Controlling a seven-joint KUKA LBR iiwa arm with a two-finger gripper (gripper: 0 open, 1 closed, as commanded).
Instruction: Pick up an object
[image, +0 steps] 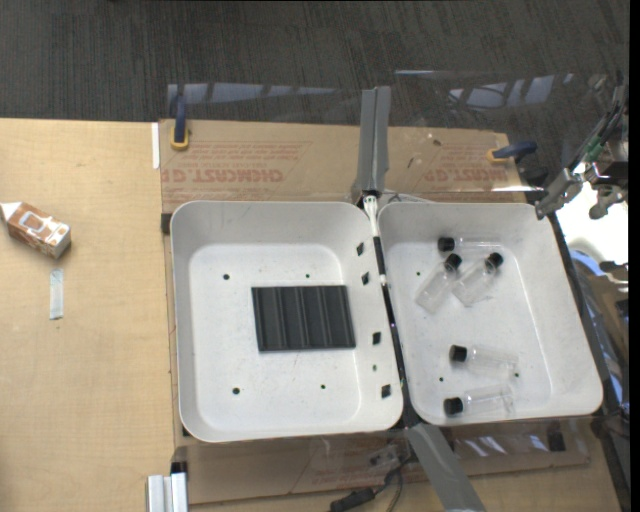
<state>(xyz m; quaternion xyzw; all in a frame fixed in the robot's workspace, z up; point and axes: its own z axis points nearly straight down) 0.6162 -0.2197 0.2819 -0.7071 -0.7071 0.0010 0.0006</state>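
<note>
Hand (570, 185) parked at upper right of frame, grip state impossible to tell, leaving capped vials (470, 285) in right bin (560, 330) unobstructed for picking.

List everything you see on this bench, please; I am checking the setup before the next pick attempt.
left bin: one, white, left half of the bench
ridged tray: one, dark grey, middle of the left bin
right bin: one, white, beside the left bin
vials: five, clear with black caps, three in the right bin's upper part, two lower down
small box: one, orange and white, on the tabletop far left
clamps: two, blue with orange grips, on the cardboard's rear edge
gripper: one, metallic, above the right bin's upper right corner
</note>
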